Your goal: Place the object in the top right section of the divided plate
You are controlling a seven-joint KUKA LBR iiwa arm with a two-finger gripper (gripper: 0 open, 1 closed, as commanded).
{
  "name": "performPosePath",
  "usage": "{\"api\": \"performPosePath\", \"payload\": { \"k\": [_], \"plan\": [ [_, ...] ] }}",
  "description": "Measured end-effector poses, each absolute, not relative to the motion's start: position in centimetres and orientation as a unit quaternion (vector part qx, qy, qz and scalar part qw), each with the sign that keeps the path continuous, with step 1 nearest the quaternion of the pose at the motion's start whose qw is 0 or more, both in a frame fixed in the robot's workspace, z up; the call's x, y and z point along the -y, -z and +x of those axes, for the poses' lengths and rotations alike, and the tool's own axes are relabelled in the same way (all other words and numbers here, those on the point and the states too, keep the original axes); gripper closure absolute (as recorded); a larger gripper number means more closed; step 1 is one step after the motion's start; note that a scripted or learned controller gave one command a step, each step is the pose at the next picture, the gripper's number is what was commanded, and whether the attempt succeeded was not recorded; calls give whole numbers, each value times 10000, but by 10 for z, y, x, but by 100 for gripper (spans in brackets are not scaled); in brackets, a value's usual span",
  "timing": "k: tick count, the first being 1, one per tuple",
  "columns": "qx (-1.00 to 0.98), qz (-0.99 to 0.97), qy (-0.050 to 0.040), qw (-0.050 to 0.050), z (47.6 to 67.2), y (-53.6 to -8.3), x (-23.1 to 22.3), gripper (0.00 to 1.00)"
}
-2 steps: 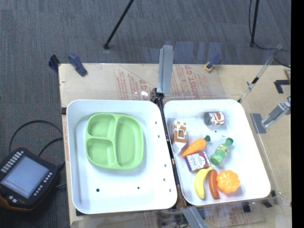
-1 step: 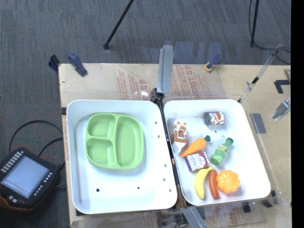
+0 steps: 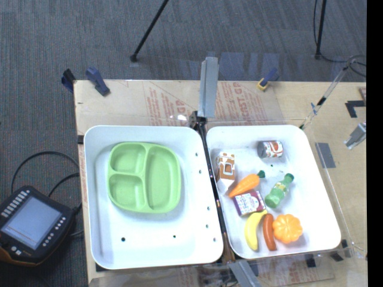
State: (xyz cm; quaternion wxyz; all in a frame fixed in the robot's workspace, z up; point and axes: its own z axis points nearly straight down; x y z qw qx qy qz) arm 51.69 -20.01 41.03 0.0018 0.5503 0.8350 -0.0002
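A green divided plate [image 3: 145,177] waits in the left bin [image 3: 99,232]; toy foods, including a carrot [image 3: 245,184] and banana [image 3: 254,230], crowd the right bin [image 3: 323,220]. No pick appears begun; gripper state cannot be told. Next: choose and grasp one item.

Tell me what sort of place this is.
Probably a robotics lab test bench: a teach pendant lies on carpet beside it, tripod legs stand behind, and two white bins hold a green divided plate and toy food like a carrot.
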Motion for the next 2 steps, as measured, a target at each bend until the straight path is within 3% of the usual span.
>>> {"api": "performPosePath", "payload": {
  "k": [1, 2],
  "plan": [
    [-7620, 6476, 5, 4, 477, -437, 214, 100],
    [-7141, 7001, 6, 5, 477, -437, 213, 100]
  ]
}}
